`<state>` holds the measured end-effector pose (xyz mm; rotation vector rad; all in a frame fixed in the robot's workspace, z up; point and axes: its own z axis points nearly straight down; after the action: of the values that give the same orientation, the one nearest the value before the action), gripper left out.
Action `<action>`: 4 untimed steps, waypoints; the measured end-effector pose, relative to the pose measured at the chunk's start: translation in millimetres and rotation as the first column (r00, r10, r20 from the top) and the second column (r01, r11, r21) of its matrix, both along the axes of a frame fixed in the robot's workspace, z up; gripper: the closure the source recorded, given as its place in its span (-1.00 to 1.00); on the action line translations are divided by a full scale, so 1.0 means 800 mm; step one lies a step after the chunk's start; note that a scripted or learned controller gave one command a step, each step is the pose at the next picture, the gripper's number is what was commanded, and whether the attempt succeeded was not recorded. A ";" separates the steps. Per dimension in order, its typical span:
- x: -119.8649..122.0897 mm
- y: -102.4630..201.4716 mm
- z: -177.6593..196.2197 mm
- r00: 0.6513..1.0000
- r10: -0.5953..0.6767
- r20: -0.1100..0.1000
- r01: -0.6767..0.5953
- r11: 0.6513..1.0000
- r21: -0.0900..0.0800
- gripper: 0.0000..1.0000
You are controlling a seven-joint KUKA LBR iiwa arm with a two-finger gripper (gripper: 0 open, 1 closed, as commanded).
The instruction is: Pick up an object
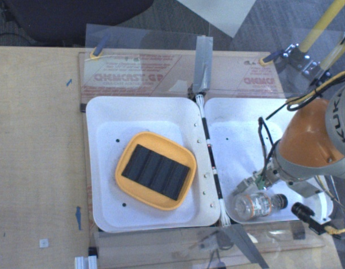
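Observation:
A clear plastic bottle (253,205) with a black cap lies on its side at the near edge of the right bin (234,144), with the cap pointing right. My gripper (257,184) hangs just behind the bottle, very close to its upper side, and I cannot tell whether they touch. The grey arm with its orange band (307,139) comes in from the right over that bin. In the left bin (105,122) sits a yellow square dish (156,170) holding a black ribbed slab (159,171).
A grey divider strip (203,72) stands behind the seam between the two bins. A clear sheet with red print (138,74) lies behind the bins. Bare wooden bench (37,150) stretches to the left.

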<state>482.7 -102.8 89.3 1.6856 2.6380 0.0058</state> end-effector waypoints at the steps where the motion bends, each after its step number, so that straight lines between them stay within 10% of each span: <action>1: -0.004 -0.152 0.073 1.000 -0.016 -0.009 0.016 1.000 0.001 -1.00; 2: -0.003 -0.151 0.189 0.997 -0.078 -0.008 0.078 0.997 0.001 -1.00; 3: -0.004 -0.112 0.038 0.958 -0.286 -0.012 0.286 0.958 0.003 -1.00; 4: -0.001 -0.018 0.000 0.989 -0.146 -0.003 0.146 0.989 0.002 -1.00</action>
<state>481.8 -117.2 89.0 1.8759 2.5099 0.0049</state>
